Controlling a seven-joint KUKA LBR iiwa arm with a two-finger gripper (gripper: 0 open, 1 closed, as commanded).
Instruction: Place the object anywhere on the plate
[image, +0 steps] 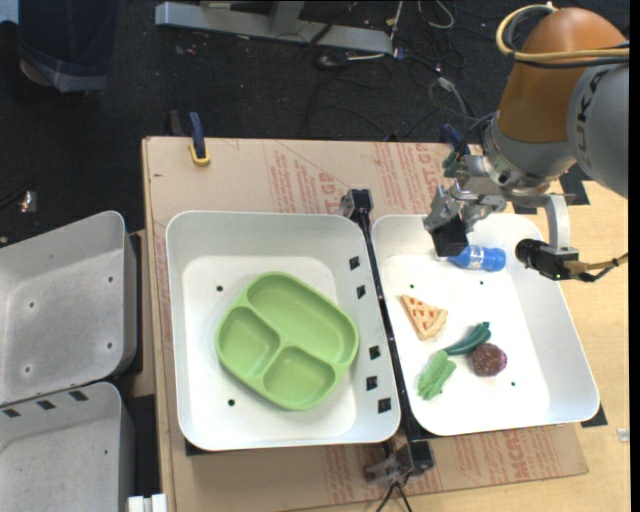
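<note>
A green plate (288, 342) with three compartments lies in the left bin (195, 300). The right bin (560, 380) holds a small blue object (480, 259) at its back, an orange wedge (424, 317) with a grid pattern, a green leafy piece (447, 360) and a dark purple round piece (488, 359). My gripper (449, 238) hangs over the back of the right bin, just left of the blue object and close to it. Nothing shows as held in it.
A black divider (372, 290) runs between the two bins. Both bins rest on a brown board (290, 175). White trays (60, 300) lie off the bench to the left. Cables cross the dark floor behind.
</note>
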